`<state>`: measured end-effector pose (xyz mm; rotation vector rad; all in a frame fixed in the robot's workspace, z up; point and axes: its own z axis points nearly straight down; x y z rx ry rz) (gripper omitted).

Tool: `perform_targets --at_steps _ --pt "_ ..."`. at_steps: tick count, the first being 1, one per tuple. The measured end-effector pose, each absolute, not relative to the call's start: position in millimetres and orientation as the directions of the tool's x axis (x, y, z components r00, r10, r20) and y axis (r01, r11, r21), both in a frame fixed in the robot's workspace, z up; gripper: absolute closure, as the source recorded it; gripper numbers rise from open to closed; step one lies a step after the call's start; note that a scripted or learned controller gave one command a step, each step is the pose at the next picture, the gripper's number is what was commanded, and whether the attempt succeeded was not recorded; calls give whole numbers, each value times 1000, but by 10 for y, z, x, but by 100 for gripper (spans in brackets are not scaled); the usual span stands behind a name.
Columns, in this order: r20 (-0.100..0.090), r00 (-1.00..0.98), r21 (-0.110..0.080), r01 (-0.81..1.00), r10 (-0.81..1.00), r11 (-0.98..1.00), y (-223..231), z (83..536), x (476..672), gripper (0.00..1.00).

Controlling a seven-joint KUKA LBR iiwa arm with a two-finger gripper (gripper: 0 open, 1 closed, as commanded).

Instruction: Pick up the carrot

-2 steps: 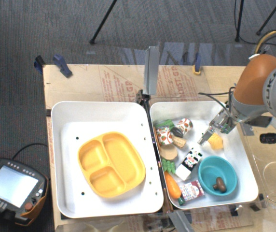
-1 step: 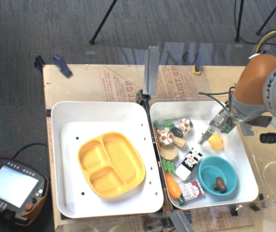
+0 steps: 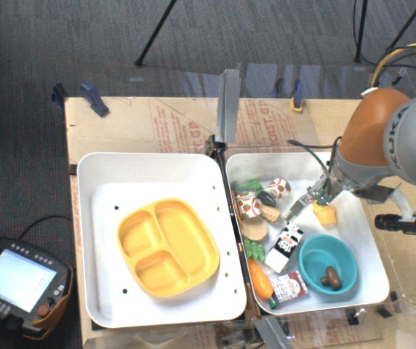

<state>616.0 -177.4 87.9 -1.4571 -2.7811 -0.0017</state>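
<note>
The carrot (image 3: 261,282), orange with a green leafy top, lies along the left wall of the right bin (image 3: 372,231), near its front corner. My gripper (image 3: 295,209) hangs low over the middle of that bin, pointing down and left. It is a good hand's width behind and to the right of the carrot and apart from it. Its tip sits just above a black-and-white milk carton (image 3: 286,242). Nothing shows in the gripper.
Crowded around the gripper are a yellow cheese block (image 3: 325,214), a round cookie (image 3: 254,230), a strawberry box (image 3: 248,205) and a small can (image 3: 278,188). A teal bowl (image 3: 328,265) and a pink packet (image 3: 289,288) lie right of the carrot. The left bin (image 3: 92,195) holds a yellow divided plate (image 3: 168,247).
</note>
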Motion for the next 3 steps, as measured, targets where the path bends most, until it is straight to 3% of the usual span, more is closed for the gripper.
perform_targets --at_steps 1,2,3 --pt "2 -635 -1 772 772 635 -1968 877 5999 0" --pt "0 -639 0 770 770 639 -1959 982 6010 100" --pt "-5 -523 6 852 852 523 -1682 2010 5144 100"
